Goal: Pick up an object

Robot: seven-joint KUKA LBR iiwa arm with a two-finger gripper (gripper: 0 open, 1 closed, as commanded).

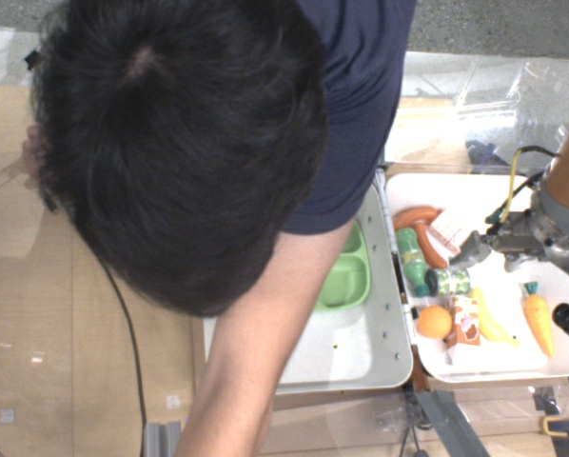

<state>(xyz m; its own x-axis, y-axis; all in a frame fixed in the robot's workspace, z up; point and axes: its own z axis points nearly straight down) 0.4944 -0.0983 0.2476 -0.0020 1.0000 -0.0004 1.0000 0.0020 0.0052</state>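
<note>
Gripper (475,252) hangs low over the right bin (413,193), reaching in from the right on the grey arm (565,208). Whether it is released or clenched I cannot tell — nothing shows clearly between its tips, so I would not call anything grasped.

Candidates lie heaped along that bin's left side: a green bottle (413,260) against the wall, a red sausage (420,219) above it, an orange (434,323), a banana (492,320) and, further right, a carrot (538,324). A small green-and-white can (453,281) sits just beside the tool's tip, so that reads as the likeliest target.

A person leans over the left bin (361,374), head (170,131) and bare forearm (265,350) covering most of it; a green tray (346,279) shows beside the arm.

My judgement: the step in hand is the approach, with 0 objects lifted. Next comes a final descent onto 1 item, a firm closing, then a straight lift — awkward, since the items touch each other.
</note>
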